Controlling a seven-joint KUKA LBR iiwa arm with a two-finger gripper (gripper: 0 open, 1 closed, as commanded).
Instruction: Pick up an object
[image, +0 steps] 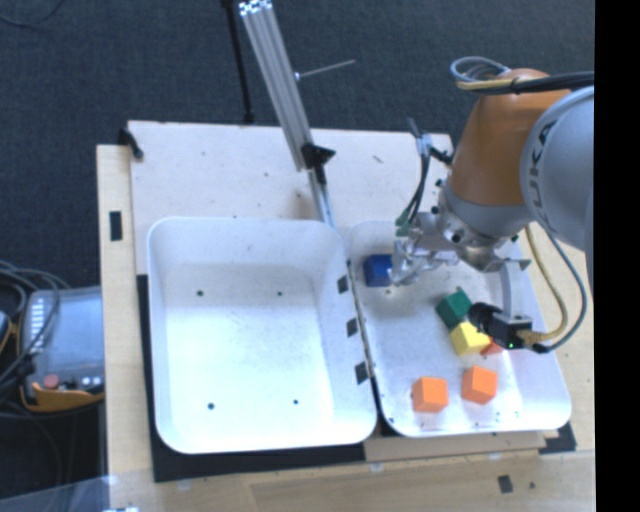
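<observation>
Hand (400, 268) sits against blue block (377, 270); its opening unreadable.

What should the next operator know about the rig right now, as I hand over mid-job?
Gripper: low in the right bin, at the blue block by that bin's left wall; grip on it cannot be confirmed.
Other pieces in the right bin: green block, yellow block, two orange blocks.
Done: arm brought to the blue block.
Left: confirm a grasp and lift.
</observation>
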